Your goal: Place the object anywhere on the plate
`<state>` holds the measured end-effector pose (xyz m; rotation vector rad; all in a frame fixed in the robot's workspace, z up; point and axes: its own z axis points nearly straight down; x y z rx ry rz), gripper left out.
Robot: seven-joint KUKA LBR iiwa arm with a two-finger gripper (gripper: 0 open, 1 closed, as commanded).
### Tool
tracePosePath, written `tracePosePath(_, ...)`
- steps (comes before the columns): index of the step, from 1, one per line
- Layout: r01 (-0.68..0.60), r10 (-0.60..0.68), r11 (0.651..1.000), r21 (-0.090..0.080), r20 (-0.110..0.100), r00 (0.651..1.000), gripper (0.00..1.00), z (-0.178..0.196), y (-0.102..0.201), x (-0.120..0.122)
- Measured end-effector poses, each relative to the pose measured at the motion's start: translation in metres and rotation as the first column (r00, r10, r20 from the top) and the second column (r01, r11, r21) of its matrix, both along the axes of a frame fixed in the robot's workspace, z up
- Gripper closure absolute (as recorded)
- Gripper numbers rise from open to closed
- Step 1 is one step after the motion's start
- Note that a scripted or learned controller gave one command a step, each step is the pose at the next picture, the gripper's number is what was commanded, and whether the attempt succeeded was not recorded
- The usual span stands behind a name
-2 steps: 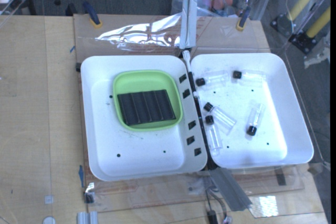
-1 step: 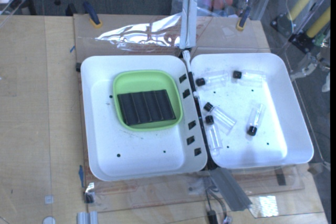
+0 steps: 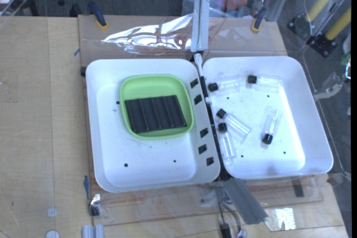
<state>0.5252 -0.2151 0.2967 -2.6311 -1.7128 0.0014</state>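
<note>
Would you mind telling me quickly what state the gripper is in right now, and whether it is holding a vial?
Gripper: its state cannot be told from the camera view.

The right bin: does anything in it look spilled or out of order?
Nothing looks broken or spilled. Five clear vials with black caps lie on their sides in the right bin, pointing different ways. The green plate sits in the left bin.

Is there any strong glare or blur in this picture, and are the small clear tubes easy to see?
In the camera view, the crinkled silver foil sheet behind the bins reflects bright glare; the transparent black-capped vials in the right white bin nearly vanish against the pale floor, so their caps mark them best; the green square plate with its dark ribbed insert looks sharp and evenly lit.
</note>
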Motion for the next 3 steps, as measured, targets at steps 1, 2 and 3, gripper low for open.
tracePosePath(1,0.063,-0.063,0.998,-0.002,0.002,0.998,0.00,0.109,0.011,0.039)
tracePosePath(2,0.175,-0.175,0.985,-0.001,-0.001,0.985,0.00,-0.001,0.008,0.049)
tracePosePath(3,0.223,-0.223,0.975,-0.002,0.002,0.975,0.00,0.115,0.000,0.037)
